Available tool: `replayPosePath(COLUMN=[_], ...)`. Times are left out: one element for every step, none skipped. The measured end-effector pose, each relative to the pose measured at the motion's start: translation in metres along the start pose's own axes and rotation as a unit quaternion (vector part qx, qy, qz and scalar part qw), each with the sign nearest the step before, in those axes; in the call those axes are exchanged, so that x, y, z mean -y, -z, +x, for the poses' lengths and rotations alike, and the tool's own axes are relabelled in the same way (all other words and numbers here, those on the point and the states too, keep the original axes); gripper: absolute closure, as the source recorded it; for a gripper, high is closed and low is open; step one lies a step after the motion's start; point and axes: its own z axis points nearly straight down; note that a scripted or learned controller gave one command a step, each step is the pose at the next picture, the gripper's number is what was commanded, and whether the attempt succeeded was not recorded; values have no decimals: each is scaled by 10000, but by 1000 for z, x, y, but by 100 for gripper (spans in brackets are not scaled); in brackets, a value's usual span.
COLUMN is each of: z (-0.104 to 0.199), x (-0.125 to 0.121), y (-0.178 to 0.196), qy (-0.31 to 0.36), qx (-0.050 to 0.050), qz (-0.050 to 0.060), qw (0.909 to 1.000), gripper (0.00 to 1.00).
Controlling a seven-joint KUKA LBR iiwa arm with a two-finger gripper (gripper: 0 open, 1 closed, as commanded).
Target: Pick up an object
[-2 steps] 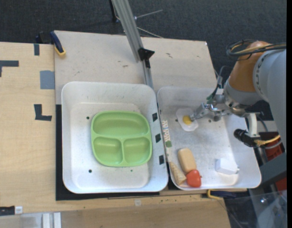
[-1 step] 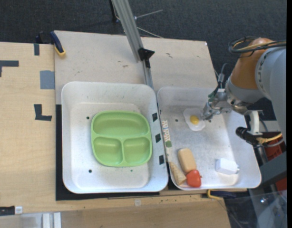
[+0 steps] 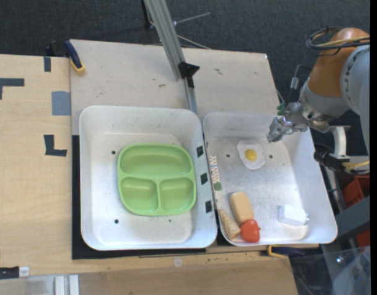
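Objects for picking all lie in the right bin [image 3: 311, 183]; no single one is specified, so any would count. Largest item on the bench is the green divided plate [image 3: 156, 178], alone in the left bin [image 3: 90, 165] and well apart from the arm; flat and wide, a poor candidate for a two-finger grasp. In the right bin, going down in size: a tan bread roll [image 3: 240, 205] near the front wall, a toy fried egg [image 3: 252, 155] in the rear half, a white crumpled piece [image 3: 292, 214] at the front right, a red tomato-like piece [image 3: 250, 230] touching the roll's near end, and a thin brown stick-like item [image 3: 228, 225] lying against the divider wall. Gripper [image 3: 276, 129] hangs over the rear right part of the right bin, just beside the egg, nothing visibly between its tips; whether it is spread or closed cannot be told at this resolution. Risks, as judgement: the egg is nearest but lies flat, so the tips may slide over it or close on nothing. Roll and tomato touch, so a descent there may nudge one aside or catch both. Stick item hugs the wall, leaving little room for a tip. White piece sits near the corner, with similar wall interference likely.
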Motion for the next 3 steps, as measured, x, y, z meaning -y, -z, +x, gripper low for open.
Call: replayPosePath(z=[8, 5, 54], x=[-8, -18, -32], y=[49, 107, 105], qy=[2, 0, 20], qx=[-2, 2, -14], qz=[-1, -7, 20], qw=[10000, 10000, 10000], gripper=[100, 100, 100])
